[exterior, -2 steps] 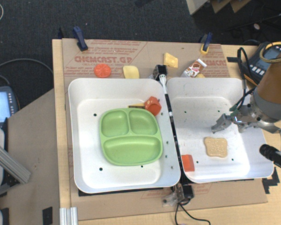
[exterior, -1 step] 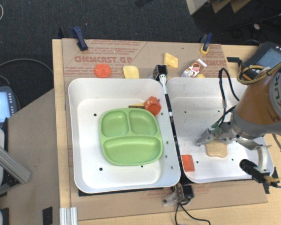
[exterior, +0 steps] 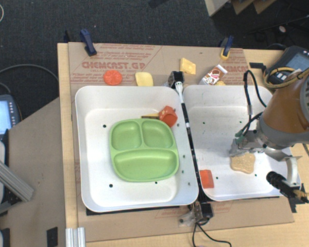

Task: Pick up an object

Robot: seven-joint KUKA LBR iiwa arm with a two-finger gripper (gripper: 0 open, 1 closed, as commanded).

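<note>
Nearest the lens, along the front edge of the right bin (exterior: 221, 117), sits a small orange block (exterior: 206, 178), and a little further back and to the right lies a tan, biscuit-like piece (exterior: 243, 163) flat on the bin floor. Directly over the tan piece's far edge hangs the gripper (exterior: 242, 147), carried by the grey arm (exterior: 288, 115) with its orange band. From this slanted angle the tool seems to touch the top of the piece, though whether it is clamped on it, apart or together cannot be told, since the wrist hides that part. By my reading the pick is at the descent or grasp stage: the tan piece rests on the bin and nothing is lifted, so closing on it and raising it are left to do. In the left bin (exterior: 92, 138) a green divided plate (exterior: 143, 150) lies flat, with a red cup (exterior: 168, 117) tipped near its far right corner, well apart from the tool.
</note>
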